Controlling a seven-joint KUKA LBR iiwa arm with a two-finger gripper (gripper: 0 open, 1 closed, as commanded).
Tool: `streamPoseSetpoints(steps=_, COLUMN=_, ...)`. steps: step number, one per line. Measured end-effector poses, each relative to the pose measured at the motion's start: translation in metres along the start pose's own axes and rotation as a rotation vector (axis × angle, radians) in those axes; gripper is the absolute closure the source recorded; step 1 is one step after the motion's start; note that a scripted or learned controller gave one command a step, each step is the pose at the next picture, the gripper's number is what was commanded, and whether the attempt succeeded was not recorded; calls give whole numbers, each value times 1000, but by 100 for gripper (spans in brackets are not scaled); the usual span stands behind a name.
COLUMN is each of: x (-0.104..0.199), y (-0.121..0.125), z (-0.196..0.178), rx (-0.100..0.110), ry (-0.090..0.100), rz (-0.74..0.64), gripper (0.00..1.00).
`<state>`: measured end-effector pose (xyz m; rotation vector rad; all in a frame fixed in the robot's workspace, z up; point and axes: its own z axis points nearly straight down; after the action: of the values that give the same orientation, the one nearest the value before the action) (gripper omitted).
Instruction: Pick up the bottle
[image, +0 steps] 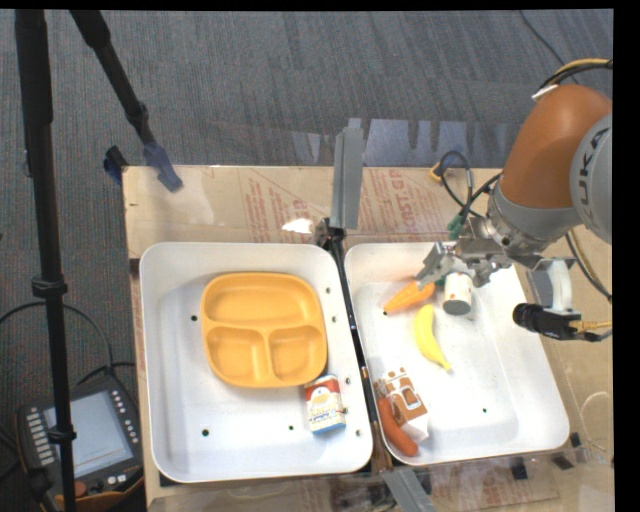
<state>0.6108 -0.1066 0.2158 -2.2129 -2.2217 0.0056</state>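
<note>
The arm (560, 160) reaches in from the right and its gripper (452, 268) hangs low over the back part of the right bin (530, 400). The fingers are small and partly mixed with cables, so I cannot tell if the jaws are spread or pressed together.

Directly under the jaws, and a little to their front, lies a small white bottle (457, 291) with a grey end. It looks as if it touches the gripper, but I cannot see clearly whether it sits between the fingers. Just to the left of the jaws, an orange carrot (409, 297) lies on the bin floor, its thick end pointing toward the bottle. In front of the jaws, near the bottle, a yellow banana (431, 337) lies along the floor of the bin.

Farther in front of the jaws and to their left, at the near left corner of the same bin, is a brown and white packet (401, 398) with a reddish sausage (395, 432) beside it.

Well to the left of the jaws, the left bin (175, 420) holds a yellow divided plate (264, 328). A small carton (325, 405) stands just at the plate's near right corner.
</note>
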Motion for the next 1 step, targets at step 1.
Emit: streamPoseSetpoints(steps=1, x=-23, y=-55, z=113, rx=1, ry=1, rz=-20, gripper=0)
